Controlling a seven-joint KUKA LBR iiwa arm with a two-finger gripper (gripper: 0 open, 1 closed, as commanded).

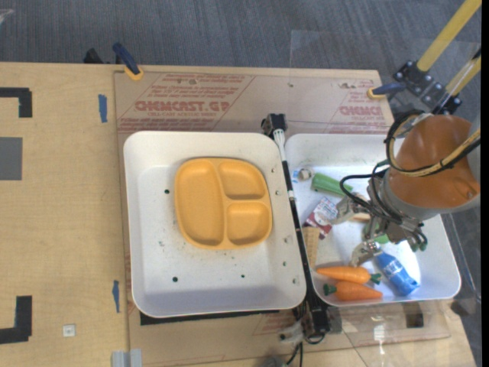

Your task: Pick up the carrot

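2 carrots (348, 282) lie one behind the other near the front edge of the right bin (443, 281), their green tops pointing to the blue bottle (397, 273) just beside them. The gripper (369, 248) hangs over this bin, just above the nearer end of the upper carrot and apart from it; how wide it stands cannot be made out. A green object (330, 183) and a small packet (323, 209) lie farther back. The left bin (145, 228) bears a yellow divided plate (223, 202).

Grey carpet floor (229, 21) beyond tan wooden bench (61, 228)
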